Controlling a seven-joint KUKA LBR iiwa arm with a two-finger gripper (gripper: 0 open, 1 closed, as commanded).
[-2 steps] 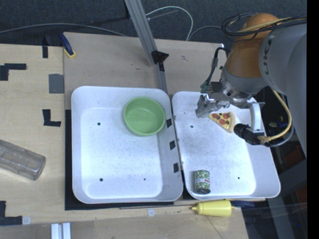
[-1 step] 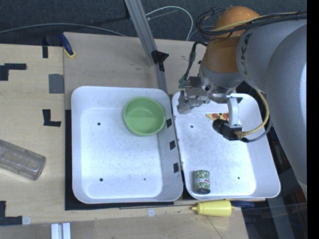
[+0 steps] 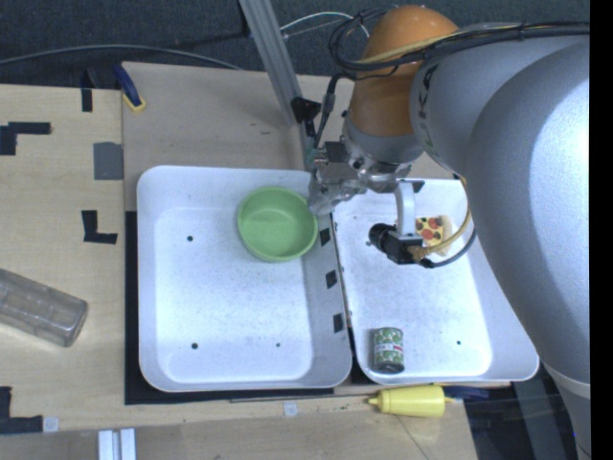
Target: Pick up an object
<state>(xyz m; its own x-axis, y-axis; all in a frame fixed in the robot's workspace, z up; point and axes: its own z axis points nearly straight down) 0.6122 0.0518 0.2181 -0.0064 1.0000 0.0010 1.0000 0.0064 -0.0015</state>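
1 grn bowl point(image 3: 276, 223), rim by gripper point(image 3: 324, 197).

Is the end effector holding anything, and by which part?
Cannot be told. The end effector sits at the right rim of the green bowl, but a grip on it is not visible.

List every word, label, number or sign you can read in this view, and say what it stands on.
No text here can be read.
Green can in the right bin: it has a printed label, but it is too small and blurred to read.
Yellow bottle on the bench in front of the bins: no lettering can be made out.
Green bowl in the left bin: plain, no markings.
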